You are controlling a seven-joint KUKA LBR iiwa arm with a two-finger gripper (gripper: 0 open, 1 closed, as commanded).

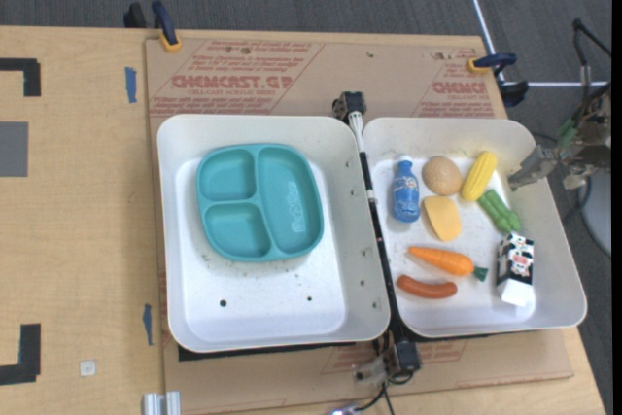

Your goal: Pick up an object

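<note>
The left bin (185, 238) holds a teal divided plate (260, 202), set toward the bin's far edge. The right bin (559, 301) holds the toys. A blue bottle (405, 190) stands near the bin's left wall, with a tan ball-shaped piece (442, 175) just beside it and a yellow corn cob (479, 175) next along the far edge. A yellow wedge (444, 218) lies below the ball. An orange carrot (442, 259) and a red sausage (426, 287) lie toward the near edge. A green pod (500, 209) sits by the corn, and a black-and-white milk carton (516, 269) lies near the right wall. The gripper (533, 172) hangs at the right bin's far right corner, near the corn; whether it is open or closed cannot be told, and nothing is seen held in it.
</note>
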